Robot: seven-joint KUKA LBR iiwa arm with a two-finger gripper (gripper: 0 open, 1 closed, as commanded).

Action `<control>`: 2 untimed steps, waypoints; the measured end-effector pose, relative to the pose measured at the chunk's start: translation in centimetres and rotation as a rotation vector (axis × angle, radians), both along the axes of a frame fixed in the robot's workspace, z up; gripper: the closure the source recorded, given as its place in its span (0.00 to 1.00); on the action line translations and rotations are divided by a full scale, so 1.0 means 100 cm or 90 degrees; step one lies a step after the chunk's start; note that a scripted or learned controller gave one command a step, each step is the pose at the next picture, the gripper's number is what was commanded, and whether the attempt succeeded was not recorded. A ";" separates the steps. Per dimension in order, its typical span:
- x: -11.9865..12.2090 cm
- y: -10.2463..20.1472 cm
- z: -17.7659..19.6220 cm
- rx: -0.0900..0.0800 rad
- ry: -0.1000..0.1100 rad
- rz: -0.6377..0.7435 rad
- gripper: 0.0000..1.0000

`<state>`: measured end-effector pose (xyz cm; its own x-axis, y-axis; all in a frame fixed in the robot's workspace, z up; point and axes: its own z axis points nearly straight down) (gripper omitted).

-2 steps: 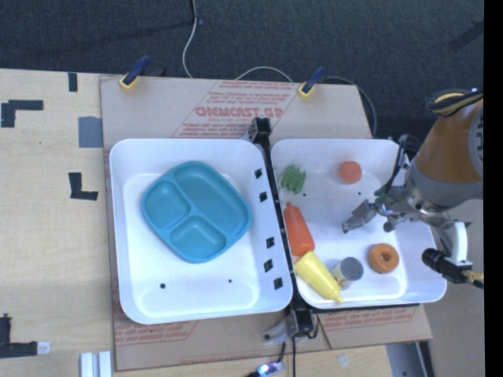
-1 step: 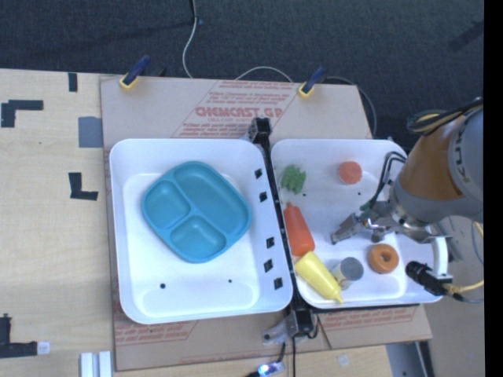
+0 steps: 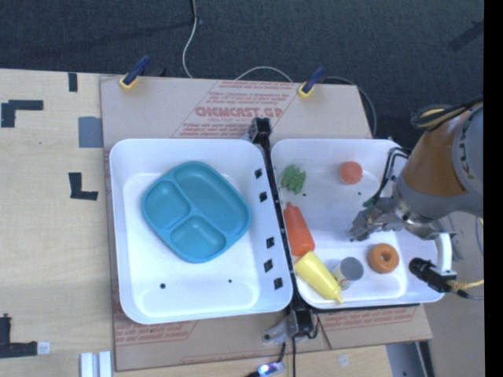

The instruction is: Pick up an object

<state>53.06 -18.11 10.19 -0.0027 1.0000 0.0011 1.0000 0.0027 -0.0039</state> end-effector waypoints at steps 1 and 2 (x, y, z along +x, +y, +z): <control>0.006 0.010 0.055 -0.001 -0.005 0.000 1.00; 0.007 0.010 0.108 -0.002 -0.005 0.000 1.00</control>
